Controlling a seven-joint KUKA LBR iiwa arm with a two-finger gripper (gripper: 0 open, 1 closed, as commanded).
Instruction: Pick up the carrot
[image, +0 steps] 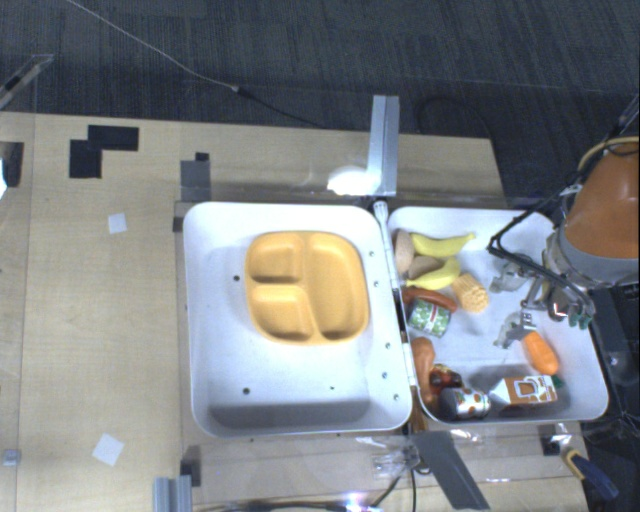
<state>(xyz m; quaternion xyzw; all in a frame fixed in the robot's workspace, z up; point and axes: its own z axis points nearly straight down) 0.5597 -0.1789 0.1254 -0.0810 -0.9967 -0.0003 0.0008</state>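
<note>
In the camera view, the short orange carrot (541, 353) lies on the floor of the right white bin (600, 400), near its right wall and a little above the lower right corner, with the juice carton with an orange label (527, 390) just below it. The grey two-finger gripper (518, 328) hangs at the end of the grey arm with the orange band (608, 205), just beside the carrot on its left and slightly above it. I cannot tell from this slanted look how the tool stands, clenched or released; nothing is visible in its grasp, and the carrot rests on the bin floor. Along the left wall of the same bin lie a yellow banana (441, 243), a yellow corn cob (470, 293), a small green and white packet (430, 318) and a dark bottle (452, 402) near the bottom edge. The left white bin (215, 400) carries a yellow plastic tray with compartments (305, 285) near its centre. To my judgement the task is at the approach step: the carrot is not yet lifted, so the closing around it and the raising remain to be done.
</note>
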